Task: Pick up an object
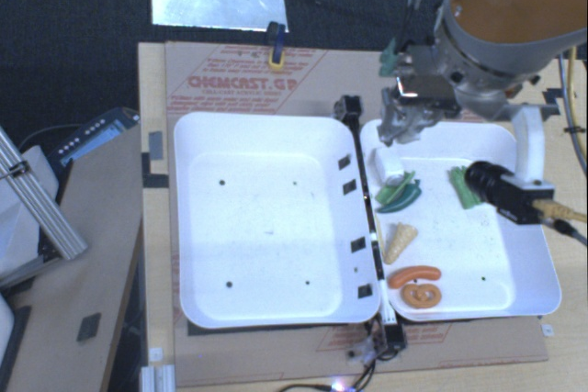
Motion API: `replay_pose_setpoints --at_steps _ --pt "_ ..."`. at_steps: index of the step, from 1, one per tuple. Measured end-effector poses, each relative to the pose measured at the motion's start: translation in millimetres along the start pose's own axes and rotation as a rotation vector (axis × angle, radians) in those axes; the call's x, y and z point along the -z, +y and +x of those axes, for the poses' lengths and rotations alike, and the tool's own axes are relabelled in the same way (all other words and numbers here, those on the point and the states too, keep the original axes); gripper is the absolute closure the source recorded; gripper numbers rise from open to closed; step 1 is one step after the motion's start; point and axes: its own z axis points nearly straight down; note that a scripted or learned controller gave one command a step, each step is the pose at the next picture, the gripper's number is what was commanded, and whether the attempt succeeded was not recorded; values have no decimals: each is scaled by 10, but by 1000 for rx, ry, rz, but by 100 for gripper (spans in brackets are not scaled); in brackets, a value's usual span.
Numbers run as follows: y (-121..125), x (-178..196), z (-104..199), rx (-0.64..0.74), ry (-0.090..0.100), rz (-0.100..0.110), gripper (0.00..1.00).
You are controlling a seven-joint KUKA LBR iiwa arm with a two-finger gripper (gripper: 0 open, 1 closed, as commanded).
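Near front edge of right-hand white bin (537, 285): brown pretzel-shaped toy (422, 295), then orange sausage-shaped toy (414, 274), both close to the left wall. Further back, tan cone-shaped toy (400, 240); beyond it, dark green pod-shaped toy (399, 193) touching small white block (386, 165). Flat green piece (460, 185) toward mid-right. At back-left corner, two-finger gripper (397, 131) poised over the white block, nothing visibly held; finger spread not discernible. Likely risk: block and pod crowded against the wall, so descending fingers may strike the rim or push both aside.
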Motion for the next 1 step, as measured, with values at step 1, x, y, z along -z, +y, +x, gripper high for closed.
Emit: replay_pose_setpoints --at_steps 1 --pt "2 71 67 0 0 -1 100"
